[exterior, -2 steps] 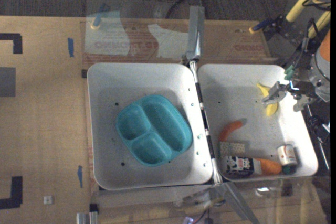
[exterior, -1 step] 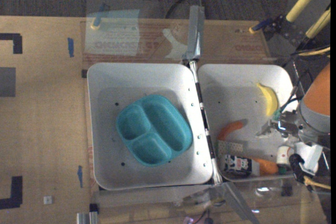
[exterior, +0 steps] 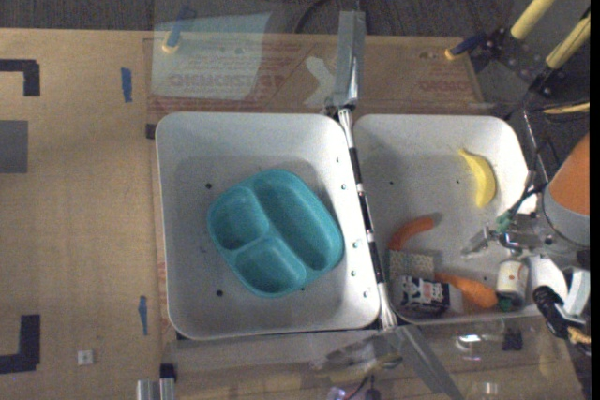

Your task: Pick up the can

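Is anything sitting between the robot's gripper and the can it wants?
Partly. An orange carrot-like piece lies by the right end of the can, roughly between it and the gripper at the right side of the right bin. From above, the can looks uncovered.

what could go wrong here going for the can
1. The can lies on its side at the right bin's front edge, wedged between two carrots, so the gripper might bump or pinch a carrot instead.
2. It sits close to the divider and front wall, leaving little room to close around it.
3. On its side, it may roll away if nudged.
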Robot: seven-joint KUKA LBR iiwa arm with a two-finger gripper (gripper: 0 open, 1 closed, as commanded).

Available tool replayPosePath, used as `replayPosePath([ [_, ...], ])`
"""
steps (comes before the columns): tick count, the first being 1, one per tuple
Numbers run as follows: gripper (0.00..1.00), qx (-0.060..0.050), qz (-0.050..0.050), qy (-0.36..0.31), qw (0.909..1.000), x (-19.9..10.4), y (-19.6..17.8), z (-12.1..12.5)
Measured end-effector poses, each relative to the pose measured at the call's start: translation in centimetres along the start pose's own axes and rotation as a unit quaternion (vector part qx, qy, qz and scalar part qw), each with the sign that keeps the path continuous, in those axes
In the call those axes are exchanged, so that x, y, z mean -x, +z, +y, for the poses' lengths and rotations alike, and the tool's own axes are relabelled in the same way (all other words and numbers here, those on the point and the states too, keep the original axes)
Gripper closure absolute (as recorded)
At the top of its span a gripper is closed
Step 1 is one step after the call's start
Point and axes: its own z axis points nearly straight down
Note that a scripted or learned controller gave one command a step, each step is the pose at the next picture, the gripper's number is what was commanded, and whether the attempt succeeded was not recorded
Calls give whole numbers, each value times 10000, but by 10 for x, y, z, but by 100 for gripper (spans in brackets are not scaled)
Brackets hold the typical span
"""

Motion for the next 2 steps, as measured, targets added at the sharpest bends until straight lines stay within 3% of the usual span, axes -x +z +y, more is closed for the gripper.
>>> replayPosePath([
  [1,100,44,-56,27,10000,5,-10,1],
  [2,100,0,-58,-834,9965,-2,-19,-2],
])
